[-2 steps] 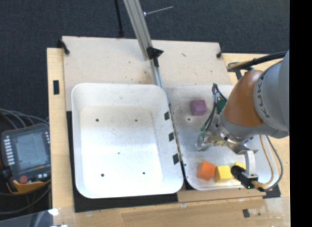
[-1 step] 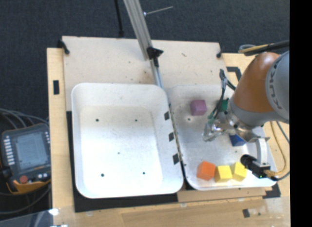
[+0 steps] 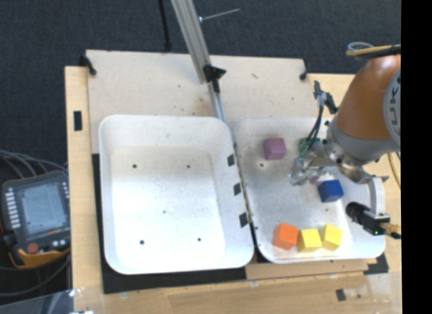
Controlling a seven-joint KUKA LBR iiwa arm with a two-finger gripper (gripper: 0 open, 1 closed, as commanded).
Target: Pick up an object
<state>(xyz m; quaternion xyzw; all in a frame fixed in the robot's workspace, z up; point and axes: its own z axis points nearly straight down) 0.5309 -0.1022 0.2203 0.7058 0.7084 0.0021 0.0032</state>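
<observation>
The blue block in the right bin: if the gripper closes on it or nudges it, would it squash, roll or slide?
The blue block looks like a solid cube with flat faces, so it would probably keep its shape and not roll. On the smooth white bin floor it may well slide if pushed. The gripper sits just to its left, so a sideways knock seems possible.

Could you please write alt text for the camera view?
The arm's gripper hovers low in the right bin, beside a blue cube. A purple cube lies farther back; an orange cube and two yellow cubes line the front.
</observation>
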